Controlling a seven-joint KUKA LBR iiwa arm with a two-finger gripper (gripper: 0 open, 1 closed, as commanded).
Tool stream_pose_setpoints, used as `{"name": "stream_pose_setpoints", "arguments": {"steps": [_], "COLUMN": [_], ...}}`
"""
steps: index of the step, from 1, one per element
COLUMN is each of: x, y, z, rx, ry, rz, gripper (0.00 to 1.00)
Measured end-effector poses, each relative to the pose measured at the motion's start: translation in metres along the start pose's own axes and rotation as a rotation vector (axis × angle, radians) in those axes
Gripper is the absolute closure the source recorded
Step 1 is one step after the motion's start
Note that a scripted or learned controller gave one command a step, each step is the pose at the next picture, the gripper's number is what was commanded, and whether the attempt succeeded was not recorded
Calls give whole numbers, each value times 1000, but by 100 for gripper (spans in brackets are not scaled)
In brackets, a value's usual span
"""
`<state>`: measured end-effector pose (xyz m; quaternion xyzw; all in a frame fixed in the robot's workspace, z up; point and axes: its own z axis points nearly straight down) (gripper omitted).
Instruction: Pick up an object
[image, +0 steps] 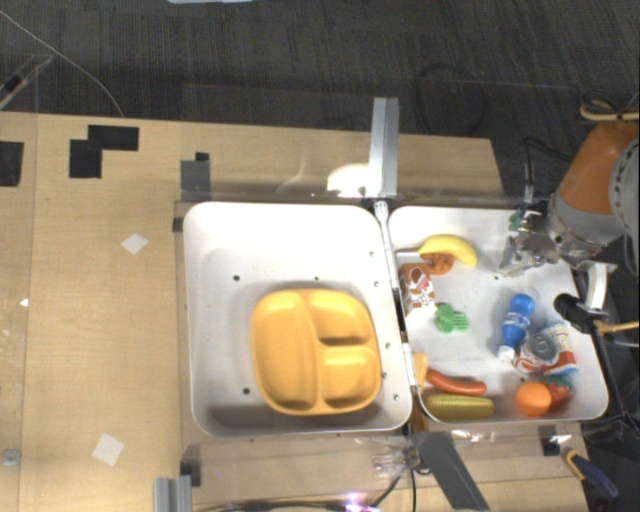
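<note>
Grey and orange, the arm holds its two-finger gripper (527, 245) over the right white bin's (600, 400) upper right corner; whether the jaws are open or closed cannot be told. Candidate objects lie below: a yellow plastic banana (449, 248), a green toy (451, 319) and a blue bottle (516, 319). A descent here risks striking the bin wall or closing on nothing, since the gripper sits near the rim. Crowded toys near the orange ball (534, 398) could block a clean grasp. A yellow divided tray (314, 348) occupies the left bin.

Single fixed camera, overhead, tilted slightly, set far enough back to take in both white bins. Left bin (210, 300) sits mid-frame; right bin (490, 290) lies beside it; the arm (600, 190) enters right of that.
</note>
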<state>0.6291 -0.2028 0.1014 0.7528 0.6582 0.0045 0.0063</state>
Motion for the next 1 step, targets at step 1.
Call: {"name": "stream_pose_setpoints", "arguments": {"steps": [1], "x": [0], "y": [0], "z": [1], "rx": [1], "ry": [0], "rz": [-1], "gripper": [0]}}
